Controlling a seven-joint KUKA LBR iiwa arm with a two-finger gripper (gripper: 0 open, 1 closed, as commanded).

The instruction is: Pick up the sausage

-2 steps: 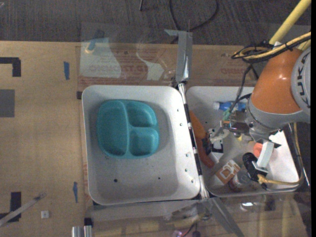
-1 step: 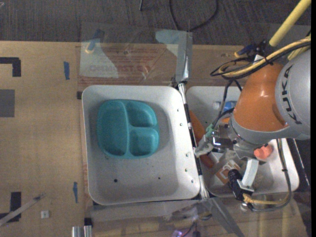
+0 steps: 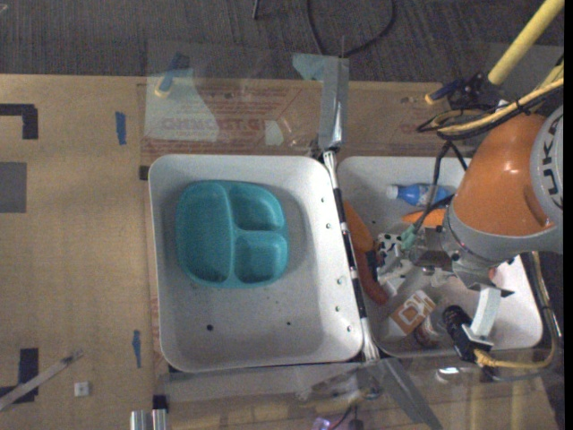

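Hovered with gripper just right of, probably, the sausage, laid lengthwise along the right bin's left wall; could not tell how wide the grip stood.

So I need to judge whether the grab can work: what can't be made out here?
- Gripper: in the camera view, hidden under the arm's orange band, so finger state is unknown.
- Right bin: much of its floor is covered by the arm.
- Sausage: the jumbled items beside the arm are too small and blurred to identify it.
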